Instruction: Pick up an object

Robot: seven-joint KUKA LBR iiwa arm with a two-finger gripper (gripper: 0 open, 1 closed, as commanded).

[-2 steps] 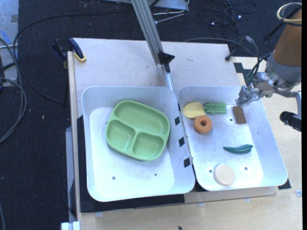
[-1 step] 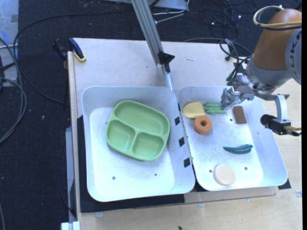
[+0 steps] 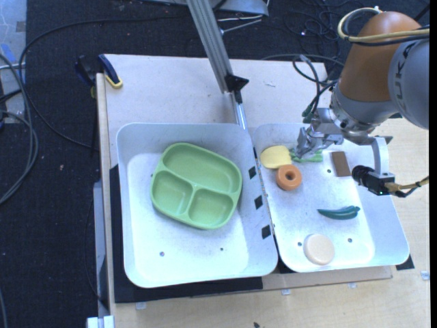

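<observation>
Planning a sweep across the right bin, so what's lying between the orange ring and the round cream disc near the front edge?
In the camera view, bare white bin floor separates the orange ring from the round cream disc.

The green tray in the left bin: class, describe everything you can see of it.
The green tray is pale green, with the smooth look of plastic, and has rounded corners. Raised ridges split it into three compartments: one long one along the far side and two smaller ones nearer the camera. It lies flat, open side up, turned slightly askew, near the middle of the left bin. It touches only the bin floor.
</observation>
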